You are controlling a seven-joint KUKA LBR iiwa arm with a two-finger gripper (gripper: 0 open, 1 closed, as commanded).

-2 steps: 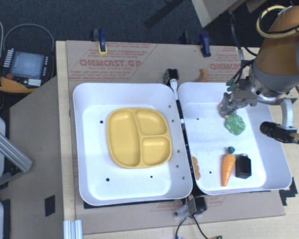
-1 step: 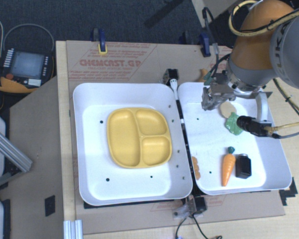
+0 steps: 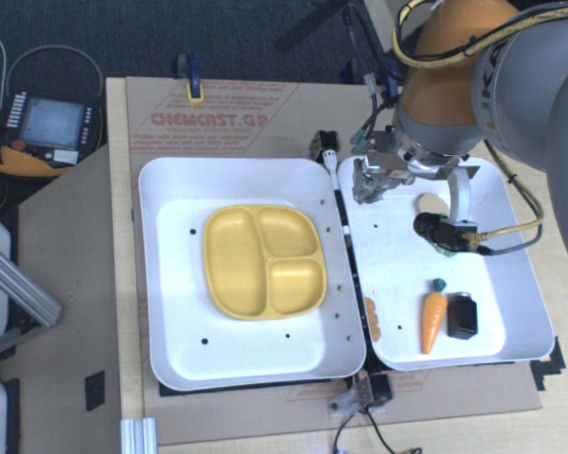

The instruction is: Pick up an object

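**Toy carrot lying free in the right bin**

The orange plastic toy carrot (image 3: 433, 322) is lying lower right, long axis near-vertical, green top pointing up-frame, beside a black block (image 3: 462, 316). The end effector (image 3: 367, 183) is hovering upper centre-right; its grip state cannot be told.

The bench (image 3: 123, 282) bears two white bins (image 3: 170, 348) side by side.

yellow divided plate (image 3: 263, 260) | orange carrot (image 3: 433, 322), green top | black block (image 3: 462, 315) | white bins (image 3: 161, 253)
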